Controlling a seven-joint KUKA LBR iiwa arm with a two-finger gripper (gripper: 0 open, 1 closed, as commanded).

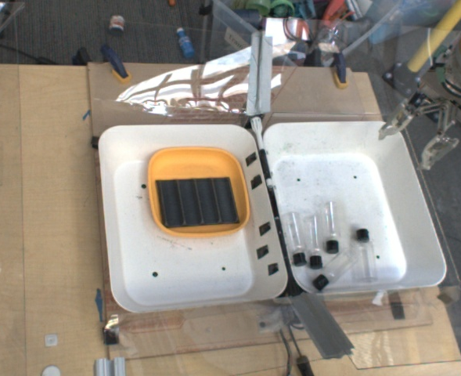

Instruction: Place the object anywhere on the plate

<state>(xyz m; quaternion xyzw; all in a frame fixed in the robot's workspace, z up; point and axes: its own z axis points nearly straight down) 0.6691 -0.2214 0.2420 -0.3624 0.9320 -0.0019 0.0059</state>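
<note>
Gripping risk noted: clear vials (324,237) clustered at the right bin's (418,210) five o'clock may slip or roll before reaching the orange plate (199,163); pincer (414,128) state cannot be told.

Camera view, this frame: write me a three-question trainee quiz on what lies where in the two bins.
1. True or false: the orange plate sits in the left bin.
2. Which bin holds the clear vials with black caps? A) left bin B) right bin C) both
3. Fill in: the plate carries a dark ribbed ____ on it.

Key: 1 true. 2 B; the vials lie clustered near that bin's front edge, none on the plate. 3 insert (a black grooved rack).
</note>
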